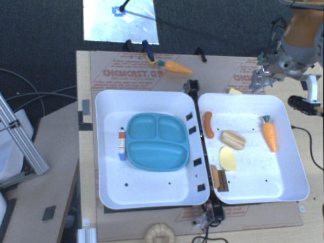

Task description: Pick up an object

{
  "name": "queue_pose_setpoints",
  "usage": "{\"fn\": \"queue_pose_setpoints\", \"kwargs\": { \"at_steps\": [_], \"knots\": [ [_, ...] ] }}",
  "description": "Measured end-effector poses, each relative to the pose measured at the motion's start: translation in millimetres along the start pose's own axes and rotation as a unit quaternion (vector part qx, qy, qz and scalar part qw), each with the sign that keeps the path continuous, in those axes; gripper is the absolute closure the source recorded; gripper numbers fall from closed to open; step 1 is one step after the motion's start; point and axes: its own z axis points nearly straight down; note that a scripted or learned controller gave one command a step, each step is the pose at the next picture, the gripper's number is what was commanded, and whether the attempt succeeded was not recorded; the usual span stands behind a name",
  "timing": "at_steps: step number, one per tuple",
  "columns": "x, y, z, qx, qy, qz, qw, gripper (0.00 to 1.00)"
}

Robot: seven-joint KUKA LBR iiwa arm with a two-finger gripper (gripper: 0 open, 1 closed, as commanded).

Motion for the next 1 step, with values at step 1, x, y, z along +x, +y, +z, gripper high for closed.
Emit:
{"fn": "queue_pose_setpoints", "kwargs": {
  "at_steps": [1],
  "knots": [
    [60.7,-6.1,-3.2,0.000,0.001,-0.001,1.0000,1.00]
  ]
}}
